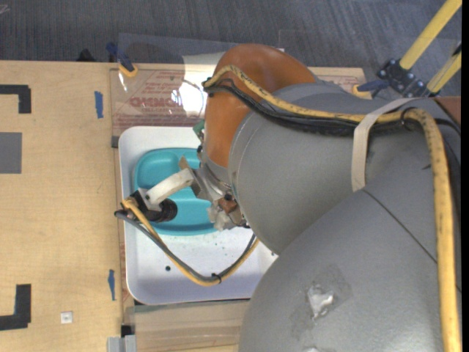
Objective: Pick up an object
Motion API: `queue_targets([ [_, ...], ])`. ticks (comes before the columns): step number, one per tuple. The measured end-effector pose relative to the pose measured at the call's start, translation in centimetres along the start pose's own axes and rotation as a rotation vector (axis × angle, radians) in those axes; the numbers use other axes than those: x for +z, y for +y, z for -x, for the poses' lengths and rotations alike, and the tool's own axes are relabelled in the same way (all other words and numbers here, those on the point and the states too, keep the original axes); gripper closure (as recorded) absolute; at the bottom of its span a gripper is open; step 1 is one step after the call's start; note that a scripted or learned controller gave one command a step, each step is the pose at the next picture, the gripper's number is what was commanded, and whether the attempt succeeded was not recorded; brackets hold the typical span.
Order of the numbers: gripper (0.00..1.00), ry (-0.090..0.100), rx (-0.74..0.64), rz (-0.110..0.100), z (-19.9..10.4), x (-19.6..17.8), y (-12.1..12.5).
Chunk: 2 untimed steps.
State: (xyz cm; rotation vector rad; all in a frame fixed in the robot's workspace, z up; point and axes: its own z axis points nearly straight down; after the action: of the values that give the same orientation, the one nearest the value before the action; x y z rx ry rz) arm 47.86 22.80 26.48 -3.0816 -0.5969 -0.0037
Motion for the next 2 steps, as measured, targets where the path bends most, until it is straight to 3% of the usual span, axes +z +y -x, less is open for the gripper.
queue_targets([
  [1,1.00,-0.006,0.184,0.003,1.7,5.7,4.2],
  [2,1.00,-0.002,0.182,0.002,1.5,4.6,4.1],
])
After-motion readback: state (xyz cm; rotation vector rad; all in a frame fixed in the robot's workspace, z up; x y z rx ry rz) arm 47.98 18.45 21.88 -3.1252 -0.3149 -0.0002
